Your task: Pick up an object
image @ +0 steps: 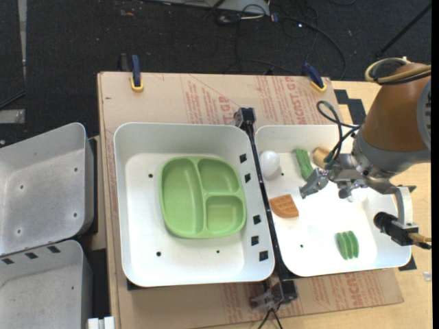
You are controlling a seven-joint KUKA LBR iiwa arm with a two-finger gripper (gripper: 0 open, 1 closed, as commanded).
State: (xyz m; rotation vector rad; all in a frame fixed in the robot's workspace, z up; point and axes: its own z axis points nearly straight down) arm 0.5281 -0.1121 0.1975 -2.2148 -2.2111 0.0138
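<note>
The object nearest my claw is an orange wedge (pixel 285 205), flat and roughly triangular like a slice of toast, lying on the floor of the right bin (pixel 322 256) close to the divider between the two bins. Its upper face looks smooth and slightly paler at the edge.

My gripper (pixel 317 181) hangs over the same bin, just up and right of the wedge and apart from it. Nothing is seen between its fingers. Whether the claw is spread or closed I cannot tell, since the dark fingertip shapes merge at this slant.

Step in hand, as I judge it: the approach, before any grasp. The next move calls for me to choose one target, centre the claw above it and descend to the bin floor. The wedge lies low, so a pinch across its narrow sides would be needed, and a slip is likely.

Other candidates share the right bin: a white egg-shaped ball (pixel 269 162) by the divider, a slim green pod (pixel 302 163) beside it, a tan rounded item (pixel 321 156) partly behind my wrist, and a ridged green piece (pixel 347 245) toward the near right corner.

The left bin (pixel 137 252) holds a green sectioned plate (pixel 203 196) at its centre, well apart from my claw.
</note>
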